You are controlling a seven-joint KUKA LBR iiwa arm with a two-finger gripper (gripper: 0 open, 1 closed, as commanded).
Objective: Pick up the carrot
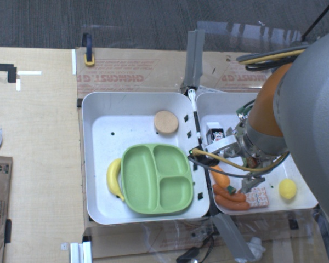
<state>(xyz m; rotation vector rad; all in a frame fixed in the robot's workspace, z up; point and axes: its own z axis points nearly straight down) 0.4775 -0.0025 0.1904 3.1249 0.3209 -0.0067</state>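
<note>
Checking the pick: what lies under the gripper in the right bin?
The carrot and a small printed packet lie below the gripper. The arm's wrist covers the bin floor further up.

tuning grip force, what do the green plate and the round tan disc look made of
Green plate: probably moulded plastic, with a smooth, even colour, soft sheen and rounded divider ridges. Round tan disc: looks like wood or cork, with a matte, pale, slightly mottled top; the view leaves it open which.

I count two white bins (90,147), one green divided plate (155,178), one banana (114,179), one round wooden disc (166,122), one yellow lemon (287,189), and what look like two carrots (230,193) at lower right.
</note>
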